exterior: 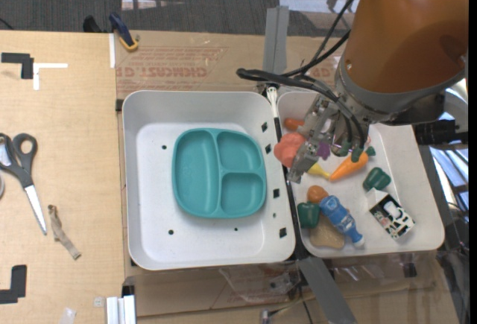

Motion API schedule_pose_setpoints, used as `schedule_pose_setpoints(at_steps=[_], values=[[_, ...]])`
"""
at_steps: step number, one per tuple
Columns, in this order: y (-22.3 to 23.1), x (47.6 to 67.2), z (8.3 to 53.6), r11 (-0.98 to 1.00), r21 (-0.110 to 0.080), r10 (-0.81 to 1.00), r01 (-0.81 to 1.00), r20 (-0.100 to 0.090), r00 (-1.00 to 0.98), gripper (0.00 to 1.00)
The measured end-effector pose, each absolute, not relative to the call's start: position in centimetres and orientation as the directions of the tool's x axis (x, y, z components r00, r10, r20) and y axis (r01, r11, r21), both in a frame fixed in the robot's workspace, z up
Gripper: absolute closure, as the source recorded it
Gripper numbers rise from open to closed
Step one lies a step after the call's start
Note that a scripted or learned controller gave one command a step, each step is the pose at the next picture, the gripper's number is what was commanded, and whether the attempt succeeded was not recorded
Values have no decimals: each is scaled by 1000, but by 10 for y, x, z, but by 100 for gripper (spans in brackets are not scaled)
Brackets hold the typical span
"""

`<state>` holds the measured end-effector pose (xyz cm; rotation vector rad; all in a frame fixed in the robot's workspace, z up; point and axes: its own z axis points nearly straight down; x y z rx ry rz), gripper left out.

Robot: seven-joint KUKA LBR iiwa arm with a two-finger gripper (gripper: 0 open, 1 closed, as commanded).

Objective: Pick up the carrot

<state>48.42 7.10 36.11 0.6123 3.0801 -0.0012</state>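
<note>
The carrot (345, 169) is orange with a green top and lies tilted in the middle of the right bin (425, 240). My gripper (316, 153) hangs low over that bin just left of the carrot, among the toys. It sits between a reddish-orange round piece (289, 147) and the carrot's leafy end. A small yellow piece (321, 170) lies right under it. Nothing can be made out in its grasp. The arm's big orange band (406, 13) covers the bin's far side.
The right bin also holds a blue bottle (342, 217), a small orange ball (318, 194), a green piece (307, 214), a tan lump (326, 237), a dark green pepper (376, 179) and a black-and-white box (392, 215). A teal divided plate (220, 173) lies in the left bin (141, 188). Scissors (24, 170) rest on the bench.
</note>
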Motion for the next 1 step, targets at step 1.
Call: schedule_pose_setpoints(at_steps=[1], values=[[0,521,387,999,0,53,53,-4,-999,100]])
